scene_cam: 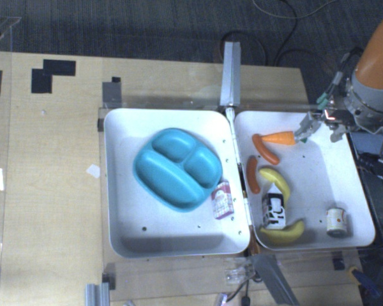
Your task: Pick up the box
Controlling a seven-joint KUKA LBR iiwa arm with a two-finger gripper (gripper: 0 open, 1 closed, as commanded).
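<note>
Along the near edge of the right bin [364, 234] a banana [282, 233] curves, with a black-and-white carton [275, 210] touching it just behind and a small white can [336, 221] off toward the near right corner. Behind the carton lies a second banana [274, 177], beside a sausage [253, 174] that runs along the bin's left wall. In the left bin [124, 231] the box [223, 199], small with a pink label, leans by the right wall, touching the near right edge of a blue divided plate [177, 167] that fills the middle. Farther back in the right bin another sausage [267, 149] lies just under a carrot [279, 138]. At the far right corner the gripper [320, 127] hovers, its fingers seemingly spread and holding nothing, though the view is blurred there.
</note>
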